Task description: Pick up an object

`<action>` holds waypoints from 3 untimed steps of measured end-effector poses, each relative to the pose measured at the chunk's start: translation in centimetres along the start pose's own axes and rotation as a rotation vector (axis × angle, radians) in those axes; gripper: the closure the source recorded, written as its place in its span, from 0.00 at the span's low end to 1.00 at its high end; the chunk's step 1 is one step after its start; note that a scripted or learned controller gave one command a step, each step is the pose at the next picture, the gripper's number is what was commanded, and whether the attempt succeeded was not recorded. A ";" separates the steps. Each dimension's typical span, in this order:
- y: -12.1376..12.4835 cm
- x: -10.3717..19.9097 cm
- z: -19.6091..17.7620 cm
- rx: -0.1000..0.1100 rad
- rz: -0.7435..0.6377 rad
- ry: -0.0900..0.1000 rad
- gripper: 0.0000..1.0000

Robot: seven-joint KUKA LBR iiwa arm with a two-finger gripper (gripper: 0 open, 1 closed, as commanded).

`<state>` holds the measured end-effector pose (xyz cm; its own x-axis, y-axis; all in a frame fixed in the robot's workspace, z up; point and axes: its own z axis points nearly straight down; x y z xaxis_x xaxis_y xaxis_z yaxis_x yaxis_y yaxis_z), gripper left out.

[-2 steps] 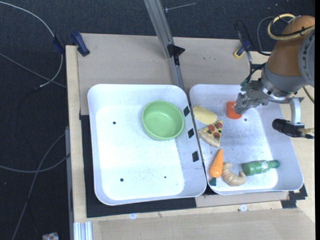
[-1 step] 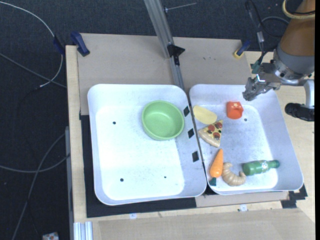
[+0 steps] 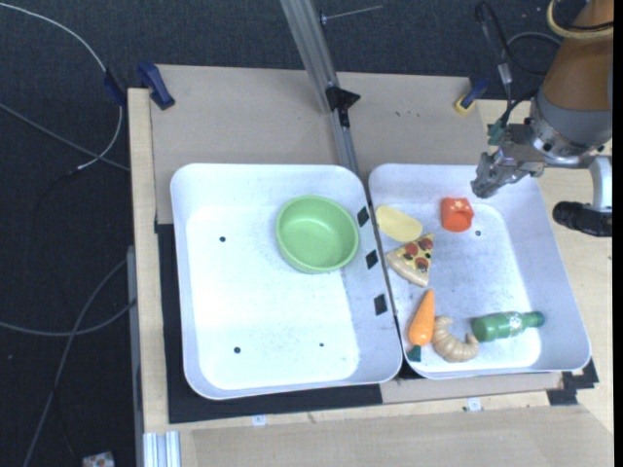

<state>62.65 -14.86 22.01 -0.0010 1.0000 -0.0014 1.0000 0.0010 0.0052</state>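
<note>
My gripper [image 3: 486,185] hangs over the far right corner of the right bin [image 3: 560,290], just up and right of a red pepper-like toy [image 3: 456,213]. Nothing shows between its fingers. Also in the right bin lie a pale yellow piece [image 3: 399,224], a pizza slice [image 3: 413,261], an orange carrot [image 3: 421,320], a tan croissant [image 3: 456,342] and a green bottle [image 3: 505,326] on its side. A green bowl [image 3: 316,233] sits in the left bin [image 3: 224,329].
A metal post [image 3: 310,37] rises from the back of the bench between the bins. Blue clamps [image 3: 154,84] hold the board at the back corners. Cables trail over the dark floor at left.
</note>
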 end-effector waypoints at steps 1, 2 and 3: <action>-0.2 5.1 -1.1 0.007 -0.004 0.006 1.00; -1.0 10.3 -0.4 0.018 -0.004 0.007 1.00; -2.0 15.9 0.2 0.020 -0.005 0.008 1.00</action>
<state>60.61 1.07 21.80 -0.0057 1.0000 0.0066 0.9999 0.0058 -0.0150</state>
